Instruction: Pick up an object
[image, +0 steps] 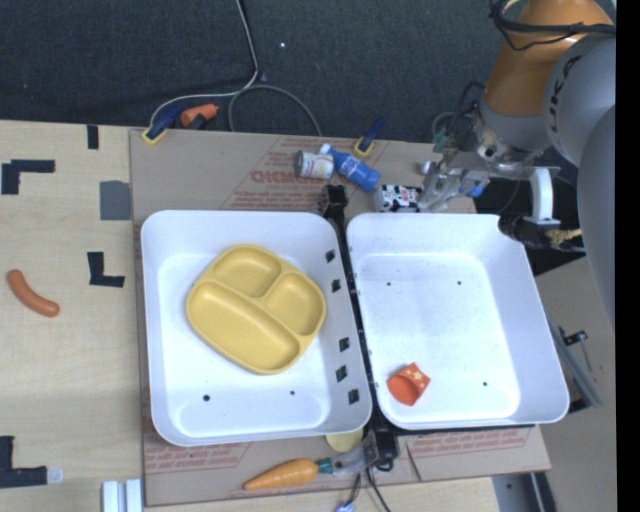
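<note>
Camera view: small crumpled orange object (408, 384)

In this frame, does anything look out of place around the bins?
Yes. Several items lie outside the bins: a toy sausage far left on the bench, a carrot below the left bin, and a bottle behind them. The claw hovers past the right bin's back rim.

The arm (545, 70) bends in from the right, tool (445, 190) pointing down.
</note>
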